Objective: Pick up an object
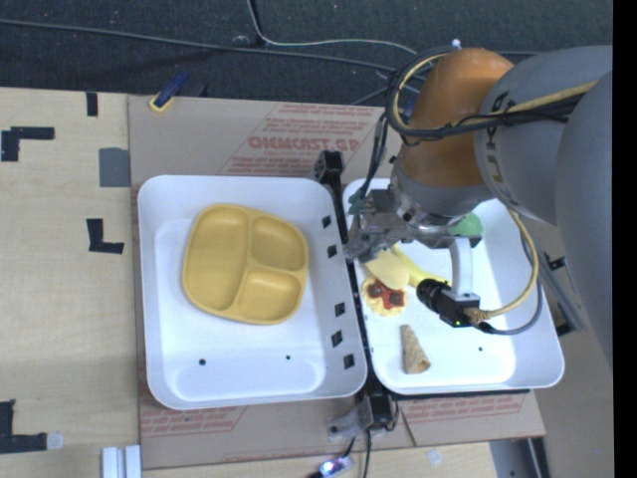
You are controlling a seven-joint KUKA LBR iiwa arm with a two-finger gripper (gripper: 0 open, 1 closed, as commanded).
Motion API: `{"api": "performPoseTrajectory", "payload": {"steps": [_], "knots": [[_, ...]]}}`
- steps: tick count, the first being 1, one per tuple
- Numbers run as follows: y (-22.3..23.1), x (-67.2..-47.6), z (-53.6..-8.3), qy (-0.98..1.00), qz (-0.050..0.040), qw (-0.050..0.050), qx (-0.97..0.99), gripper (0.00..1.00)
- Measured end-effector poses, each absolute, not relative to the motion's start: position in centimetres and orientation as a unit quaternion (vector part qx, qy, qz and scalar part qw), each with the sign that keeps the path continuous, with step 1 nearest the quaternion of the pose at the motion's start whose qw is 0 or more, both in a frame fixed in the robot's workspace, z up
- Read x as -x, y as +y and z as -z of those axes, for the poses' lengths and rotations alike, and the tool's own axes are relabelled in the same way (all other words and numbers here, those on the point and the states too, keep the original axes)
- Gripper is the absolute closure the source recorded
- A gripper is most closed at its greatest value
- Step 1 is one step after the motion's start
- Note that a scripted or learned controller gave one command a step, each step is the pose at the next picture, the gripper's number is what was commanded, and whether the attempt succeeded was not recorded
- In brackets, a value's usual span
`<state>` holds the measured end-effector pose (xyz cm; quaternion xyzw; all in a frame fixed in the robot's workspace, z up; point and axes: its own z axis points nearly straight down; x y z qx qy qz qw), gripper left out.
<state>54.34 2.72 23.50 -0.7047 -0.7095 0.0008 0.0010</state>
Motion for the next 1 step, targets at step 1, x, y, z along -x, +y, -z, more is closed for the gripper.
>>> {"api": "performPoseTrajectory", "payload": {"steps": [1], "knots": [[7.94, -55.76, -22.24, -0.709, -0.0008, 0.001, 0.705, 1.00]]}}
